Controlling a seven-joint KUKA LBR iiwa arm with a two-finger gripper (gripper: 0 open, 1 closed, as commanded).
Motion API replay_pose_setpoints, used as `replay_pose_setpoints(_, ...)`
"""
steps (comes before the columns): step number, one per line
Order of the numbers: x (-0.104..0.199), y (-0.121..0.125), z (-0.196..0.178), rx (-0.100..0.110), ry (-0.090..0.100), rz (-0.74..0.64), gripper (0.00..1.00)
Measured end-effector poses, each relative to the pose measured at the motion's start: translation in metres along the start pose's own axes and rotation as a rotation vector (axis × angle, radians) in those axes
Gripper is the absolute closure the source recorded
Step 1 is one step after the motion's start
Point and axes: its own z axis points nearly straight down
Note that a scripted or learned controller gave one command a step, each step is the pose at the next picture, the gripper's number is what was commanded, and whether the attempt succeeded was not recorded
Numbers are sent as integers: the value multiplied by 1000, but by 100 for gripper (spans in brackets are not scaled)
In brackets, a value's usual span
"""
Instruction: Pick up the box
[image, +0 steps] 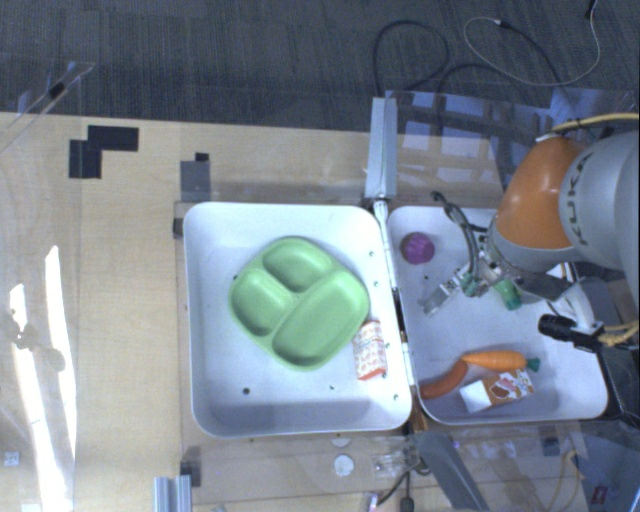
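Observation:
The box is a small orange and white carton lying flat near the front edge of the right bin. An orange carrot lies right behind it and a brown sausage lies at its left. My gripper hangs over the middle of the right bin, behind the box and to its left, well apart from it. Nothing shows in the gripper. The arm's grey body and orange band cover the bin's back right part.
A purple ball sits at the right bin's back left. A small green object lies beside the wrist. In the left bin, a green divided plate rests with a red and white packet by the dividing wall.

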Motion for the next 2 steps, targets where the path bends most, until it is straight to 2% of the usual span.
replay_pose_setpoints(1, -11, 48, 2, 3, 2, 89, 0)
replay_pose_setpoints(2, 16, 105, -97, 3, 2, 464, 0)
